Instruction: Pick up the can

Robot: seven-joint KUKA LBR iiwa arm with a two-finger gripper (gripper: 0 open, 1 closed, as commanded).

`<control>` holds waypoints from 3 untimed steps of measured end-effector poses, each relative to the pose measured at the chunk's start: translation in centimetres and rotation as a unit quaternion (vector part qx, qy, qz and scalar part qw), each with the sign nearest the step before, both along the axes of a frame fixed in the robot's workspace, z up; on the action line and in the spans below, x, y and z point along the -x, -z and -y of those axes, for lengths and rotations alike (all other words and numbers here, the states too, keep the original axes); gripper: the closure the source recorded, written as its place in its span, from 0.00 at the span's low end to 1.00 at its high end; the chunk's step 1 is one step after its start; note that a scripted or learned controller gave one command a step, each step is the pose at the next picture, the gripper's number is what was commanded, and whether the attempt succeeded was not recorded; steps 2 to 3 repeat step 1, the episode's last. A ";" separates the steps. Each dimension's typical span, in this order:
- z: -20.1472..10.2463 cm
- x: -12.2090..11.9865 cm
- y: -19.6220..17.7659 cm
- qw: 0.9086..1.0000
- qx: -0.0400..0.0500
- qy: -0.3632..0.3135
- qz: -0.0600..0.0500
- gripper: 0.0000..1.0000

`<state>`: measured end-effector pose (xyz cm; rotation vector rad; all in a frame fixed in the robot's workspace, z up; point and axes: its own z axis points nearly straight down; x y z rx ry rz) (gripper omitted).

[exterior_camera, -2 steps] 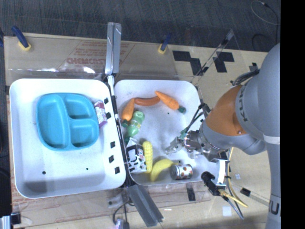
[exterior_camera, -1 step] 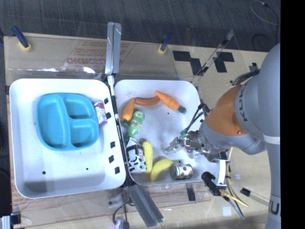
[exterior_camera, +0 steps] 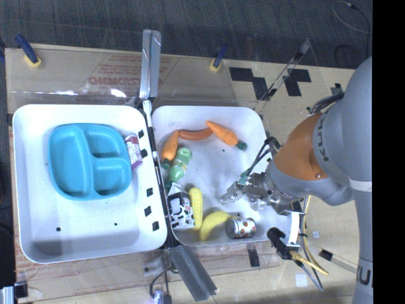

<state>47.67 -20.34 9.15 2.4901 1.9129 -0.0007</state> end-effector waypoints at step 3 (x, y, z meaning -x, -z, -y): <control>-2.1 0.1 -0.4 0.997 -0.003 -0.081 -0.003 0.00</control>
